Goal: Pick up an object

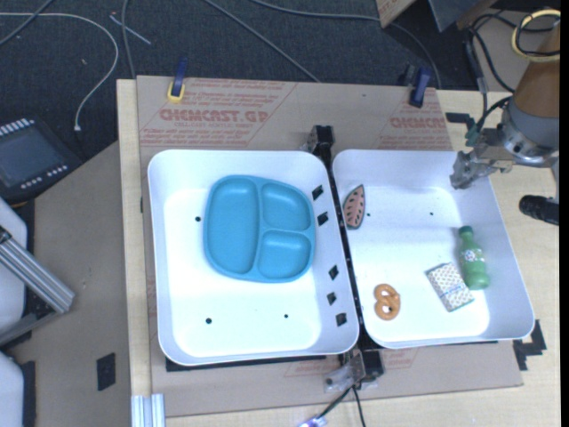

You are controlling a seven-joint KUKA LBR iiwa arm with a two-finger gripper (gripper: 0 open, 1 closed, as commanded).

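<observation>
Your gripper (pixel 464 173) is hanging over the far right edge of the right bin (pixel 418 327), and you cannot tell from here how it is set; nothing is showing in its grasp. You are looking at the approach step, with no object picked yet. Nearest to it is lying the green bottle (pixel 472 258), near the bin's right wall, its long axis running far to near and its cap pointing toward the far side. Touching or just beside the bottle, on its left, a small patterned packet (pixel 449 286) is resting at a slant. Further left a pretzel (pixel 387 301) is sitting near the front, and a brown leaf-shaped piece (pixel 355 205) is leaning by the divider. The left bin (pixel 178 327) is carrying a blue divided plate (pixel 260 229). Your next move is probably calling for travel toward the near side and a descent across the bottle's width.
</observation>
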